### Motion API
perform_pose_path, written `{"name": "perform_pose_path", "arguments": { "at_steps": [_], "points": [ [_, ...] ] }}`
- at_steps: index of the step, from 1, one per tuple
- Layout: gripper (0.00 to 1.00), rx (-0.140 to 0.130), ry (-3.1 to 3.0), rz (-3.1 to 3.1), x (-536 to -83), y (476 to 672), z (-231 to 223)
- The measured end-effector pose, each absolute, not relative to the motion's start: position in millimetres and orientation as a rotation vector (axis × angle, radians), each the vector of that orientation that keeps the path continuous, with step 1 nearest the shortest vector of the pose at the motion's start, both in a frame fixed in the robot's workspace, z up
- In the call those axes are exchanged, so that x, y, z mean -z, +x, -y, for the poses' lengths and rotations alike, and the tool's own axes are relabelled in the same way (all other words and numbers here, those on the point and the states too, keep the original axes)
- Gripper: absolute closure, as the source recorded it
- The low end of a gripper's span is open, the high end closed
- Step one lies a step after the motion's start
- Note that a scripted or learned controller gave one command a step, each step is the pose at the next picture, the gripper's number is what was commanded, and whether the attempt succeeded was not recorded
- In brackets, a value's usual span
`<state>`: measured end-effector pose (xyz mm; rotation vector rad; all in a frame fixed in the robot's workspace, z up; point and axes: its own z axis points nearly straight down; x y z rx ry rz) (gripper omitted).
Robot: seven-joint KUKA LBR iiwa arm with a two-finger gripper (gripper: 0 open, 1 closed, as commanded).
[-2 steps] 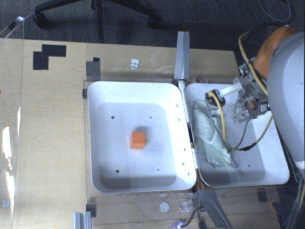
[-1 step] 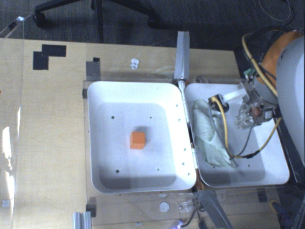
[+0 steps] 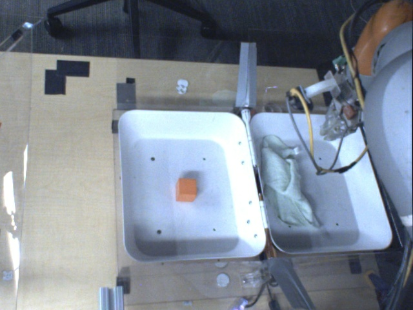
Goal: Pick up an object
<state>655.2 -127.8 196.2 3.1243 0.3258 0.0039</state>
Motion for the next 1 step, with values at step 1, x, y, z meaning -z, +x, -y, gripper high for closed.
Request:
{"name": "perform_pose_path", "arguments": {
  "at_steps": [1],
  "points": [
    [1.00,-0.003,3.125,-0.326,-210.4,659.3,127.2]
  ]
}}
